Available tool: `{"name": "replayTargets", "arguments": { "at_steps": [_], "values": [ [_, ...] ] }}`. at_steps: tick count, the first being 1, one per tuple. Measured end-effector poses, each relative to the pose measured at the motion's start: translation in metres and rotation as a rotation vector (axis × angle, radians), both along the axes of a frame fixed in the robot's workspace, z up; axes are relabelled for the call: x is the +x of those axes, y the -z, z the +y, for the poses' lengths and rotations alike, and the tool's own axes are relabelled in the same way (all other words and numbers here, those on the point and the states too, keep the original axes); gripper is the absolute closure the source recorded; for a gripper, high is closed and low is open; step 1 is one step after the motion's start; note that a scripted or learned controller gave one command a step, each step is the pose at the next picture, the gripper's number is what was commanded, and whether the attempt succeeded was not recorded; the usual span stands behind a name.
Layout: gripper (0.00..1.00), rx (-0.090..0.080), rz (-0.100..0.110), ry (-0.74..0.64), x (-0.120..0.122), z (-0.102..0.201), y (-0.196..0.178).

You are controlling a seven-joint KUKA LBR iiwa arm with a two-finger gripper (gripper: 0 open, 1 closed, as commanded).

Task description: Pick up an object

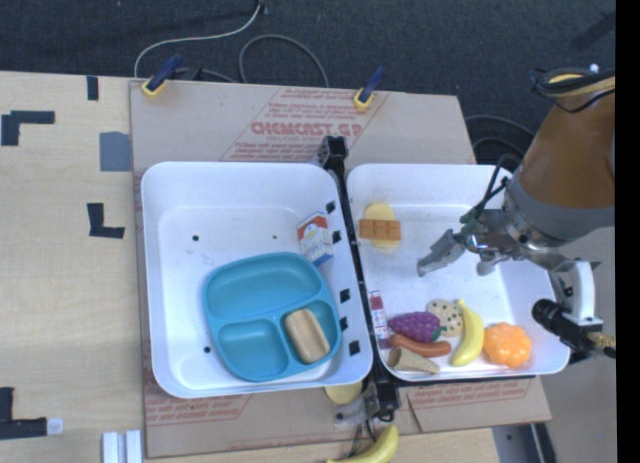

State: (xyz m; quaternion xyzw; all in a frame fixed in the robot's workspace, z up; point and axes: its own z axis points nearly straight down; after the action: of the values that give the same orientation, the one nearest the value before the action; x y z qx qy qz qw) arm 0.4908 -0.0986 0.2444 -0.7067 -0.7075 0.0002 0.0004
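My gripper (461, 261) hangs over the middle of the right bin (430, 176), open, with nothing between its fingers. A waffle (380, 226) lies to its left near the divider. Below it, along the bin's front, sit purple grapes (416, 326), a speckled cookie (444, 315), a banana (468, 335), an orange fruit (507, 344) and a hot dog (421, 349). In the left bin (180, 191) a blue divided plate (262, 306) holds a bread roll (307, 334), and a small milk carton (315, 238) stands behind it.
The grey arm with its orange band (570, 171) comes in from the right over the right bin's edge. A second banana (374, 445) and a yellow object (343, 391) lie outside the bins at the front. Clamps and cables sit behind the cardboard base.
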Motion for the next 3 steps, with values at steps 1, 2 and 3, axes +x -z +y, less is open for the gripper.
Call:
{"name": "replayTargets", "arguments": {
  "at_steps": [1, 2, 3],
  "values": [
    [0.0, 0.001, 0.008, 0.0, 0.027, -0.002, 0.15],
    [0.0, 0.002, -0.002, 0.001, 0.06, -0.057, 0.159],
    [0.0, -0.002, -0.008, 0.002, 0.059, -0.128, 0.157]
  ]
}}
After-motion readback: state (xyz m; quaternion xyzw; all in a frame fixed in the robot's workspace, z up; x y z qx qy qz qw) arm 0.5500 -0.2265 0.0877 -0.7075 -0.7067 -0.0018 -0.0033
